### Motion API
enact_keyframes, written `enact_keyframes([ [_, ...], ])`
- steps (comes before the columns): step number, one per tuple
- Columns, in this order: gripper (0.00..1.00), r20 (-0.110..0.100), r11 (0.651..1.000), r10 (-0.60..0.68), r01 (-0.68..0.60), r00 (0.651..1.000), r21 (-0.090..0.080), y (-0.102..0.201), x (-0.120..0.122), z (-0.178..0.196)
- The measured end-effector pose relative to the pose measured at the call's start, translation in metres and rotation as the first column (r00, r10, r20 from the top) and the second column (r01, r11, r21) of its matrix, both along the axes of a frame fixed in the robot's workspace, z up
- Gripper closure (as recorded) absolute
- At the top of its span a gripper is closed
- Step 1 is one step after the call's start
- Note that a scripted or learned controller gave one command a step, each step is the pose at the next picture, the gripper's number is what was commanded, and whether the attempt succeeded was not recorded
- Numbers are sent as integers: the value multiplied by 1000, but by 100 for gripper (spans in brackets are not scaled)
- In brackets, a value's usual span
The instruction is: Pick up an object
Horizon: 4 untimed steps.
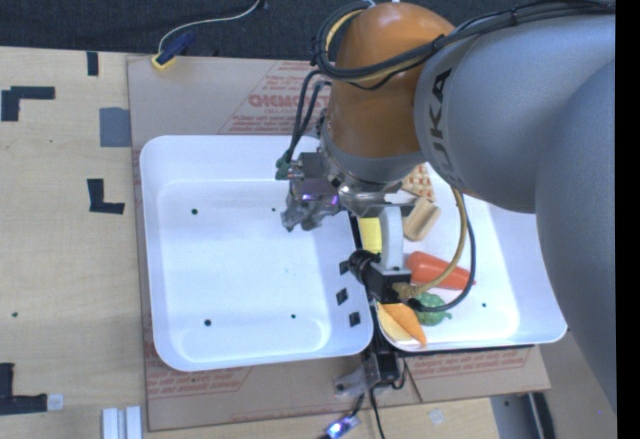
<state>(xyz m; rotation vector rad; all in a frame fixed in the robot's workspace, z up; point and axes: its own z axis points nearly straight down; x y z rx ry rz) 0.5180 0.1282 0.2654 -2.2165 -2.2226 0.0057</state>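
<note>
The left bin [190, 237], at the frame's centre-left, shows only small dark dots on its white floor, so I judge the pick should be aimed elsewhere. The tool [306, 203] hangs over that bin's right part, at mid-frame. I cannot tell whether it is apart or together, and nothing is visibly held in it. It should probably shift right over the right bin [500, 292] and descend squarely on an exposed piece. The carrot [440, 272], at lower right, looks easiest, just below the tan piece [421, 221].

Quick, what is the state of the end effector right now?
End effector: open or closed cannot be told from this view; it hangs above the left bin.
</note>
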Motion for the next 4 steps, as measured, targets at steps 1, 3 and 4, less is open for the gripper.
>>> enact_keyframes([
  [1, 100, -2, 1000, 1, -1, 1000, 0, 0, 0, 9],
  [3, 100, -4, 1000, 3, -3, 1000, -2, 85, -16, 51],
  [4, 100, 6, 1000, 3, -3, 1000, 3, 103, -36, 118],
])
